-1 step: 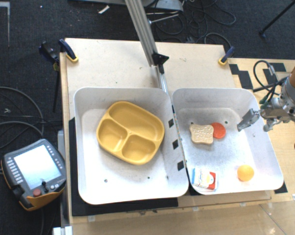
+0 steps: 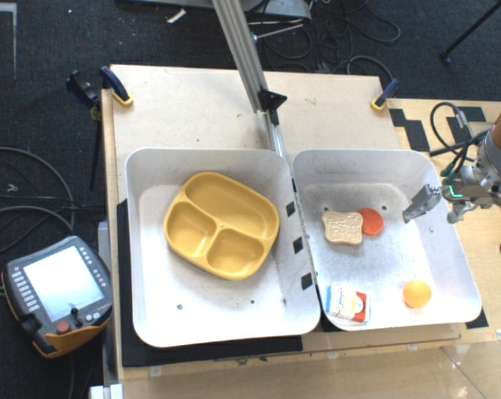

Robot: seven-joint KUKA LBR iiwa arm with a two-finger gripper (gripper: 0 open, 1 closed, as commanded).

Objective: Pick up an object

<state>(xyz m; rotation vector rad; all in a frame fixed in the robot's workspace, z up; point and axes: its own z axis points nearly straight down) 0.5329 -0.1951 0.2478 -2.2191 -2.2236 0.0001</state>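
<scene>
Reaching in over the far corner of the right bin, the gripper hangs above that bin's outer rim, its two grey fingers spread apart with nothing between them; one finger slants down over the bin's floor, the other sits just outside the rim. Behind them the grey wrist shows at the picture's edge, with black cables looping above it.

Taking the right bin as the landmark: a slice of toy toast lies near the middle of its floor, and a red round piece touches the toast on the side nearer the gripper, partly tucked behind it. Both lie apart from the open fingers. A small orange ball rests near the bin's near outer corner, well apart from the toast. A small white carton with red and blue print lies at the bin's near edge, close to the wall shared with the left bin.

Beside the right bin, the left bin holds a yellow divided plate with three compartments, lying flat near its middle. Well beyond the left bin, on the dark floor, rests a teach pendant with a pale screen
</scene>
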